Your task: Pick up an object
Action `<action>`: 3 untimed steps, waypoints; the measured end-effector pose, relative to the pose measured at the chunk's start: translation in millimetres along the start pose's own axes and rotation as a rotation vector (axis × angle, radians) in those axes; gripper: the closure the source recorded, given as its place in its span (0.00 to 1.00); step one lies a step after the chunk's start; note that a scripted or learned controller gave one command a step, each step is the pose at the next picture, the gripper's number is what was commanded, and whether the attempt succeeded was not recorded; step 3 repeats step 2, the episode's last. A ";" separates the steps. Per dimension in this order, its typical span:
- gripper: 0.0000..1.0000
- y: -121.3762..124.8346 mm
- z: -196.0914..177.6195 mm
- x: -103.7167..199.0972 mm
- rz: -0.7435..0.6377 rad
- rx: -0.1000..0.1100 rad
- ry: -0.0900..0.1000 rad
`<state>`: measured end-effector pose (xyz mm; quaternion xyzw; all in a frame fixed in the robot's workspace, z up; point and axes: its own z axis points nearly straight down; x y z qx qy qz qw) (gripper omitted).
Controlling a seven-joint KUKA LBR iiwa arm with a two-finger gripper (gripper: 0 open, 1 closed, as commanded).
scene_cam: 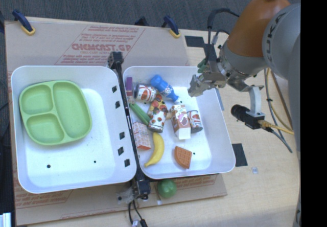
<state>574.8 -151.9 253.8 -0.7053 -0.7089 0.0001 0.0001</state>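
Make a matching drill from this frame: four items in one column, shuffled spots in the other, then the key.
Items:
1. green tray
2. banana
3. green ball
4. pincer

Spots:
A. on the cardboard, outside the bins, at the near edge
B. in the left bin
C. over the right bin's far right edge
D. in the right bin, near the front wall

Pairs: 1-B, 2-D, 3-A, 4-C

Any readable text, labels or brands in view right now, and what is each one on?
"CHEMCAST GP", red print on the cardboard sheet under the bins; the smaller red lines around it are too blurred to read.
Labels on the cans and the carton in the right bin: too small to read.
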 end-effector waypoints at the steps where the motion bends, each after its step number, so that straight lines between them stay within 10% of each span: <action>1: 1.00 -5.1 5.8 -59.6 0.001 0.000 -0.001; 2: 1.00 57.4 20.7 -59.1 0.000 0.000 0.000; 3: 1.00 57.4 20.7 -59.1 0.000 0.000 0.000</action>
